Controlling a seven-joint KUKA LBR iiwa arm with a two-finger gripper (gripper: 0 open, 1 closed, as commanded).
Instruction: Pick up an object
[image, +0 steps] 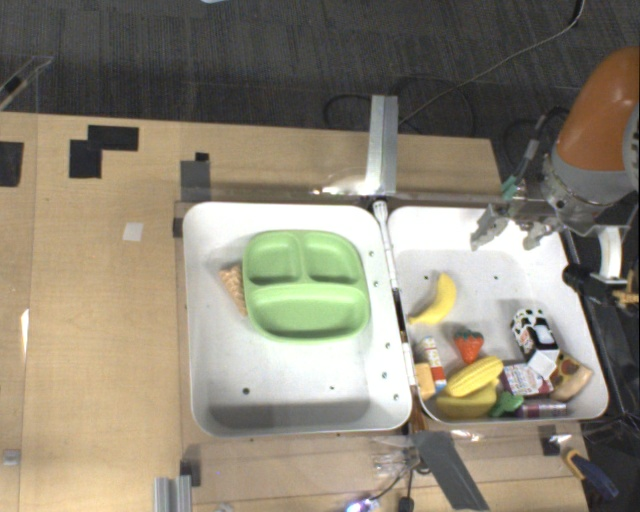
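The tool (512, 226) is hanging over the far end of the right bin (590, 300), fingers spread apart and gripping nothing. A banana (437, 299) is lying alone mid-bin, well apart from it. The other toys, a strawberry (469, 345) among them, are crowding the near end. A green divided plate (304, 283) is sitting in the left bin (210, 350).

Arm (600, 130) cut by right edge; waffle (233, 288) half hidden under green plate (304, 283).
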